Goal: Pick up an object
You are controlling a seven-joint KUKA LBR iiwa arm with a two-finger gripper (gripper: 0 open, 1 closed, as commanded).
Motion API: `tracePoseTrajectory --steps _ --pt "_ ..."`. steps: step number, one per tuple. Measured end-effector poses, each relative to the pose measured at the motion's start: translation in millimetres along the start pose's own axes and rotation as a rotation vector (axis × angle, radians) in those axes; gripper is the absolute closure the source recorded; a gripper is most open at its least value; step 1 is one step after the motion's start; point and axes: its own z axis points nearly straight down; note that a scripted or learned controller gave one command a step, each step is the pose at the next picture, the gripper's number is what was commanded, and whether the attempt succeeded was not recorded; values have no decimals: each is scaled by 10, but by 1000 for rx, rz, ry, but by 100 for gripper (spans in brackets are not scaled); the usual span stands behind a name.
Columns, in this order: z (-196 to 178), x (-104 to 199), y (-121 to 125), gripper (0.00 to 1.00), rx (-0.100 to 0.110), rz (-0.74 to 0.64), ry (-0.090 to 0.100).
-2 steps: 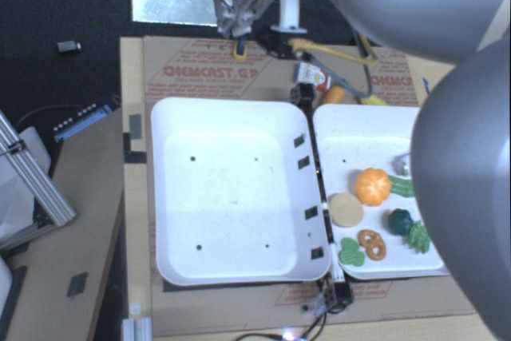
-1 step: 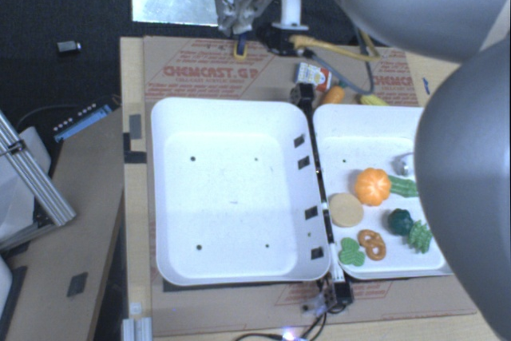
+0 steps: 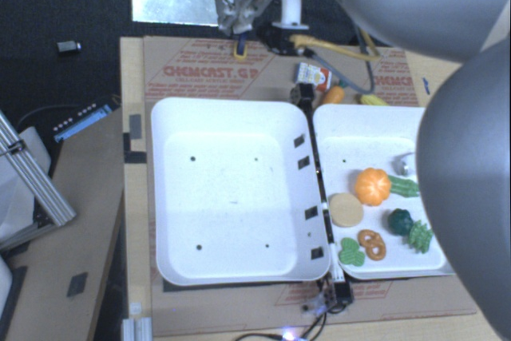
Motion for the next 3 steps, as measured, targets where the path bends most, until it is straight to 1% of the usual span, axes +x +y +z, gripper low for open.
tracePoseTrajectory --steps 3 --pt "-124 -1 0 100 0 0 -1"
